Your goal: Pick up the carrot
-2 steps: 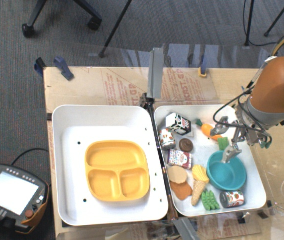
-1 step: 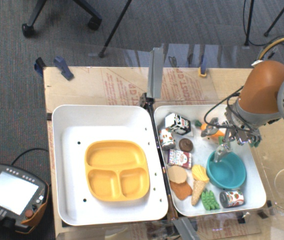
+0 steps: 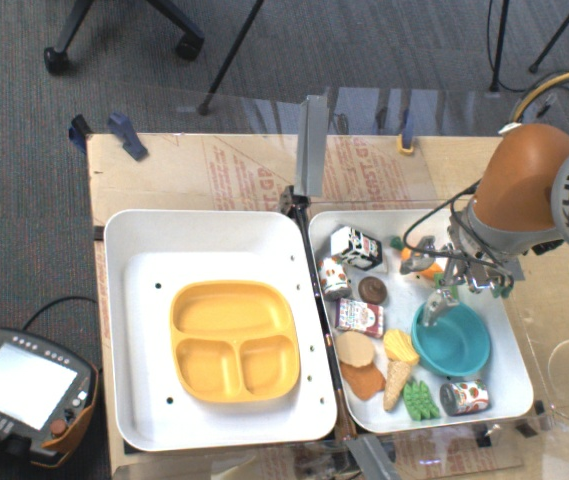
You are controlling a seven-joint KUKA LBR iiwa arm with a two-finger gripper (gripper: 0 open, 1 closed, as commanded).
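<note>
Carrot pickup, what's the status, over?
Gripper low in the right bin, above the teal bowl. Carrot beside it, ungrabbed. Toy food crowds the bin.

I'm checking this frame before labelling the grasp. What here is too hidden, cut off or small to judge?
- Orange carrot: the gripper and wrist cover most of it in the camera view, so any contact is unclear.
- Teal bowl: the gripper overlaps its rim.
- Small printed cartons: labels too small to read.
- Handheld screen pendant: cut off by the left edge.
</note>
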